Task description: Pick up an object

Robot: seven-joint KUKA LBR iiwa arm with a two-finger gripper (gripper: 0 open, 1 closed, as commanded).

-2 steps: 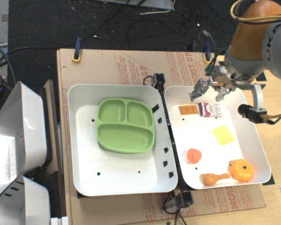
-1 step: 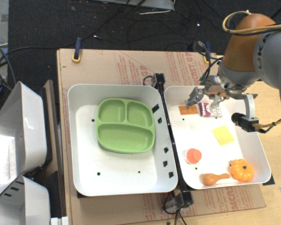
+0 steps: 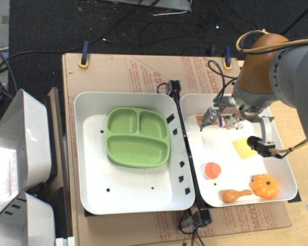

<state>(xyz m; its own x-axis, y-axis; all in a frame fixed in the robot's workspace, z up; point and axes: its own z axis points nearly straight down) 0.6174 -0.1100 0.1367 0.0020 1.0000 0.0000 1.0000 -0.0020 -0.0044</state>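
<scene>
The pincer [image 3: 222, 120] hangs over the far end of the right bin [image 3: 287, 176], and whether it is released or clenched I cannot tell. In that bin a yellow square [image 3: 241, 148] lies near the middle, a red disc [image 3: 212, 170] nearer the divider, and an orange pumpkin [image 3: 265, 185] and a tan gourd [image 3: 235, 195] by the near rim. Left of that bin, the left bin [image 3: 87, 137] holds a green divided plate [image 3: 138, 137]

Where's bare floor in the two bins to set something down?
Left bin: a strip along the near wall, below the green divided plate, and a narrower one at its left. Right bin: middle patch between claw, yellow piece and red disc. Crowded: the near right corner, with pumpkin and orange gourd.
</scene>
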